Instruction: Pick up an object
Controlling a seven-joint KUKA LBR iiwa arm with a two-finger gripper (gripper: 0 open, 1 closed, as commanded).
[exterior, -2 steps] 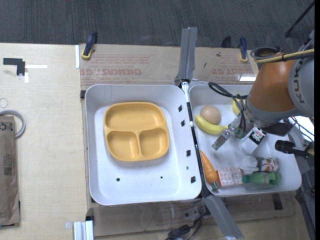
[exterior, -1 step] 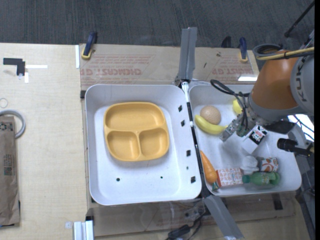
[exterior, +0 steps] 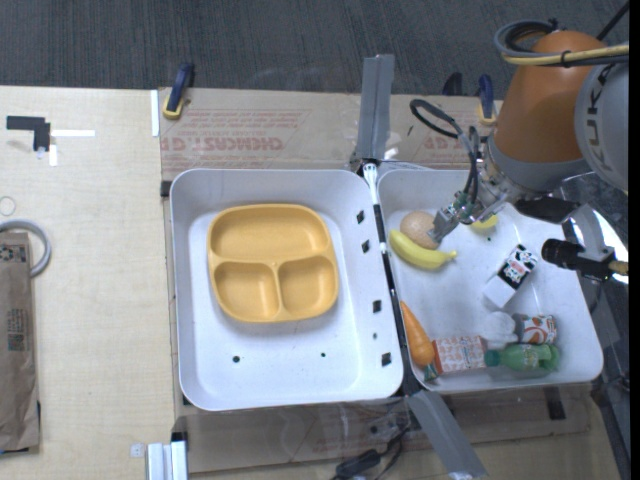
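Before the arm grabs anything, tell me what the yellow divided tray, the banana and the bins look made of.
Yellow divided tray: likely moulded plastic, matte, with rounded compartment edges and even colour. Banana: smooth, uniform yellow skin; possibly a plastic toy, though real fruit cannot be ruled out. Left bin and right bin: apparently white plastic, slightly glossy, with soft reflections on the walls.

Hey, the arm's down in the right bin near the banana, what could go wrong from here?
1. The gripper sits where the banana and a round tan object touch, so it may nudge both and grasp neither.
2. The banana's curved skin could slip out on closing.
3. The carrot, carton and green bottle crowd the bin's near wall; a pushed banana could end up among them.
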